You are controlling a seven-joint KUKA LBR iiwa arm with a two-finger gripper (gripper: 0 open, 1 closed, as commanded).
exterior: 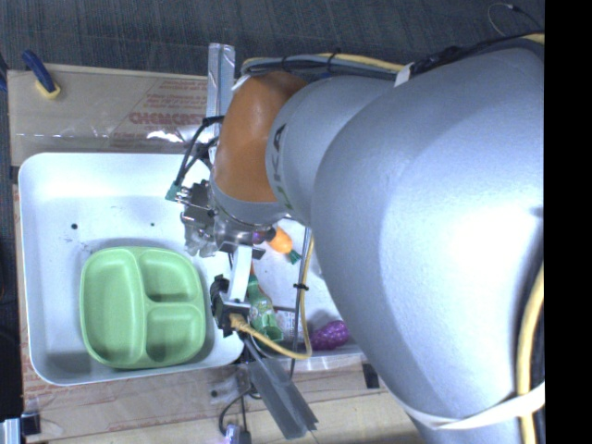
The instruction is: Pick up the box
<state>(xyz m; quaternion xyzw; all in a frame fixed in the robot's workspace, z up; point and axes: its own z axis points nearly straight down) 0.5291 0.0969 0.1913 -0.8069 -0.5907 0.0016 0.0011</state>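
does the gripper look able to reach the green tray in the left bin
Probably yes: the tray lies uncovered in the bin, and the gripper hangs just past its upper right corner with nothing between them.

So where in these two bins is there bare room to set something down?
Free: the left white bin's floor between its far wall and the green three-compartment plastic tray, left of the gripper. The tray takes that bin's near half. Crowded: the right bin's strip, with an orange piece and a purple lump.
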